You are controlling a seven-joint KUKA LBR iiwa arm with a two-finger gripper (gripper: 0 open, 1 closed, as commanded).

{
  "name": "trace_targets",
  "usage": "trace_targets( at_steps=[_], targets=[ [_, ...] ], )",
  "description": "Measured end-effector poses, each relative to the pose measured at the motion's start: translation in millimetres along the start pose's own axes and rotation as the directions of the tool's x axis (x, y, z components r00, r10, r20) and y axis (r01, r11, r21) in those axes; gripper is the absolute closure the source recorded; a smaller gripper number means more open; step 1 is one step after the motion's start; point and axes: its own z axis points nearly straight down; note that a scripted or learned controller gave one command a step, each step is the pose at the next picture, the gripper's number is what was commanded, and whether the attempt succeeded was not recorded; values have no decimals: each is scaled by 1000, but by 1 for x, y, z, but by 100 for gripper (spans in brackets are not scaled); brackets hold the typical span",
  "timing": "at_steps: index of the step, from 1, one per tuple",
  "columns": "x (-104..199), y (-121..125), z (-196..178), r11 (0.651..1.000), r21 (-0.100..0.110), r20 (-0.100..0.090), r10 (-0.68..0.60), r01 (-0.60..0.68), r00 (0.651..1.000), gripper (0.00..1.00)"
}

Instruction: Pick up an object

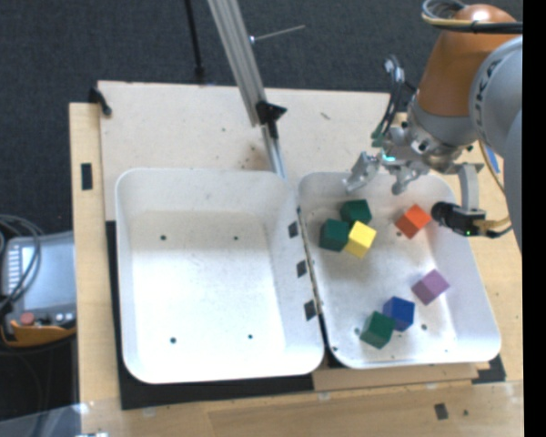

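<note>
While six blocks sit in the right bin (478, 335), three (336, 235) are green.

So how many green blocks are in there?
3, all in the right bin: two by the yellow block, one behind it, one left of it; a third near the front beside the blue block.

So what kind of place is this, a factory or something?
More likely a robotics lab or test bench than a factory. A robot arm reaches over two white bins on a plain wooden bench. The right bin holds toy-like coloured blocks, and loose cables lie on the carpet.
</note>
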Motion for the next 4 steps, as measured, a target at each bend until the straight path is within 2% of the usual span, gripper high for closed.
trace_targets(
  at_steps=[1,2,3,4],
  targets=[
    [0,1,-3,1000,-4,2,-2,2,1000,0],
    [-8,1,40,1000,-1,4,3,-3,1000,0],
    [-1,4,87,1000,-1,3,0,0,1000,0],
    [-3,5,120,1000,-4,4,1,-1,1000,0]
  ],
)
